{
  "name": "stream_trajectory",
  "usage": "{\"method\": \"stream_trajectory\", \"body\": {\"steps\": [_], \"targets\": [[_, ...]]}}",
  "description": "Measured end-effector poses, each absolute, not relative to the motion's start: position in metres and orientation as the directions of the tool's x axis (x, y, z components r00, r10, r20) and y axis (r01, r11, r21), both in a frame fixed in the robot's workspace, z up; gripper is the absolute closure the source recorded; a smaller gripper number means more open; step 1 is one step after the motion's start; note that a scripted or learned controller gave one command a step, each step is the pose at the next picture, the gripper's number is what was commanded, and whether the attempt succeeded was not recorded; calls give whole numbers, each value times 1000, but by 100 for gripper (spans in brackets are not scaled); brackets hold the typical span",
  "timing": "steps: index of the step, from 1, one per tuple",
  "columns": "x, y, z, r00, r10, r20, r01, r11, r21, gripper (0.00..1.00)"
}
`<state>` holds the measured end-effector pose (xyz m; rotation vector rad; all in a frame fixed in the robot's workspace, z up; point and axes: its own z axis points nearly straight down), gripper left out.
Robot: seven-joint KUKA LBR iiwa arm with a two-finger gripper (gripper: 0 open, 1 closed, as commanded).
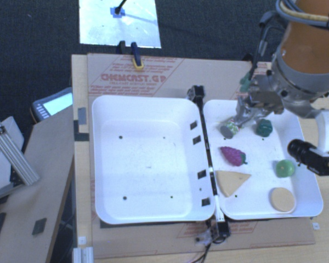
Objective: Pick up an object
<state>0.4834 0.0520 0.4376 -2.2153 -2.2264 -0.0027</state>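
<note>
While the left bin (148, 158) holds no objects, the right bin (310, 201) carries every candidate: a small grey-green piece (230, 129), a purple grape cluster (233, 155), a tan wedge (230, 182), a dark green lump (264, 127), a green ball (285, 168) and a tan disc (283, 199). Gripper (240, 120) is lowered to the grey-green piece, apparently touching it; whether its pincer is spread or pinching cannot be told. Judged from this, the pick is in its grasp stage and lifting remains. Wrist bulk hides the bin's far corner, and the small piece's identity is unclear.
</note>
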Motion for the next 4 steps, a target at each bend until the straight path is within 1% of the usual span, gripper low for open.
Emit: {"method": "stream_trajectory", "body": {"steps": [1,2,3,4], "targets": [[487,102,510,-9,1000,3,1000,9,10,100],[486,170,405,-11,1000,-1,1000,11,-7,100],[487,166,422,-5,1000,2,1000,5,4,100],[487,186,543,-7,1000,7,1000,7,15,100]]}}
